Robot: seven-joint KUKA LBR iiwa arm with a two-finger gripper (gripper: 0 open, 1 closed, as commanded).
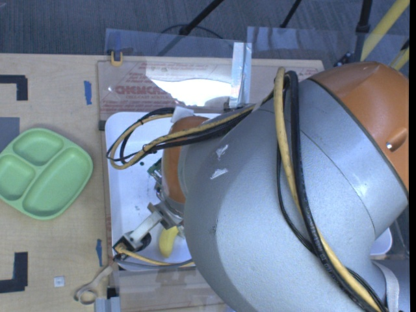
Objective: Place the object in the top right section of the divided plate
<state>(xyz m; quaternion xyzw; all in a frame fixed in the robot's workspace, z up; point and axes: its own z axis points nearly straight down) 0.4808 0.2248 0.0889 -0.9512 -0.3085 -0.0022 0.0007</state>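
A light green divided plate (44, 173) lies on the wooden bench at the left, outside the bin, with two small sections at its top and left and one long section at its right. A small yellow object (168, 241) lies near the front edge of the white bin (127, 194). My gripper (158, 194) reaches down into this bin just above the yellow object, mostly hidden under the big grey arm. Something small and green (155, 169) shows beside the wrist, too hidden to name.
The grey and orange arm (299, 194) covers the right half of the view and most of the bin. A clear plastic wall (175, 70) stands behind the bin. Blue and black tape marks sit on the bench around the plate.
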